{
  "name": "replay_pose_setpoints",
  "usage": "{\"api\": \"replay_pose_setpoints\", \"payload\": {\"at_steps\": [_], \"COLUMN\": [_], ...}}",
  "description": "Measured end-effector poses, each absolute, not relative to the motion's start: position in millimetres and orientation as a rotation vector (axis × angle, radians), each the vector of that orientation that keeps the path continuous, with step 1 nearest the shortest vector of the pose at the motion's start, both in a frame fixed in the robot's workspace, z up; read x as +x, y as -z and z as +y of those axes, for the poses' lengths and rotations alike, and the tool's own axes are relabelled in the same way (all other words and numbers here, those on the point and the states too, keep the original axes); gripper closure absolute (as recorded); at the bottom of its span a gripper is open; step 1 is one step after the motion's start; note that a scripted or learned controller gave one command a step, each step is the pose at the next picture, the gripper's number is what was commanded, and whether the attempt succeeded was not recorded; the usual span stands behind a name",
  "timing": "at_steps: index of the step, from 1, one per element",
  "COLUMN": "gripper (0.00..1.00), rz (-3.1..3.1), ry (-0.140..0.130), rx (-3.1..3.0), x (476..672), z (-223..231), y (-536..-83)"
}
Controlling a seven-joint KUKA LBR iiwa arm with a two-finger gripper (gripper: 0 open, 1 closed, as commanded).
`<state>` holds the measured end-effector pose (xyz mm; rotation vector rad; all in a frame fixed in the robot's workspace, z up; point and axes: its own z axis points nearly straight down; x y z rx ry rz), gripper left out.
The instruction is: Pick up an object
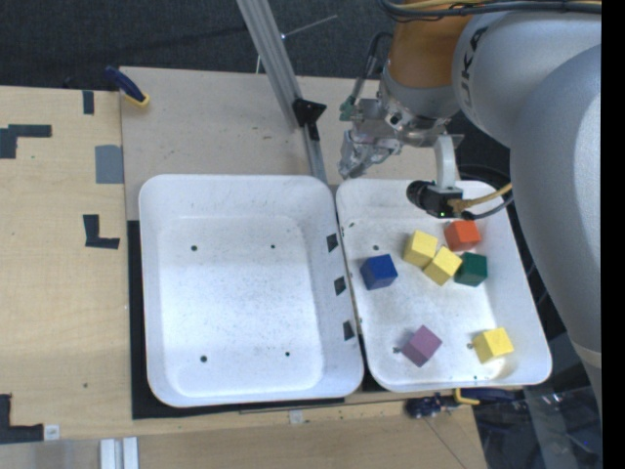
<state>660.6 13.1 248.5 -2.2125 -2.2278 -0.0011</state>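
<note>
**Q:** What lies nearest the camera?

**A:** The near rims of two white bins on a wooden bench. The left bin (239, 291) is the larger in view; the right bin (386, 360) touches it along one side.

**Q:** Where are the objects to pick?

**A:** All are in the right bin. Nearest are a purple cube (422, 345) towards the middle and a yellow cube (493, 344) at the near right corner, well apart from each other. Farther back, a blue cube (379, 271) sits alone near the left wall. To its right is a tight cluster: two yellow blocks (433, 257) touching, a green cube (472, 269) just beside them, and an orange cube (463, 234) behind that.

**Q:** And the arm?

**A:** It comes in from the right, grey with an orange band. The gripper (359, 159) hangs at the far edge of the bins, above the far left corner of the right bin, well apart from every cube. Its fingers look close together, with nothing between them.

**Q:** Anything farther back?

**A:** A slanted metal pole (276, 57) and, at far left, a blue-and-yellow clamp (127, 85).
</note>
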Motion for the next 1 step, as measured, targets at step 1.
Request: {"api": "replay_pose_setpoints", "payload": {"at_steps": [1], "gripper": [1.00], "rz": [-2.227], "ry": [-0.002], "rx": [-2.213], "x": [670.0], "z": [67.6], "y": [-228.4]}}
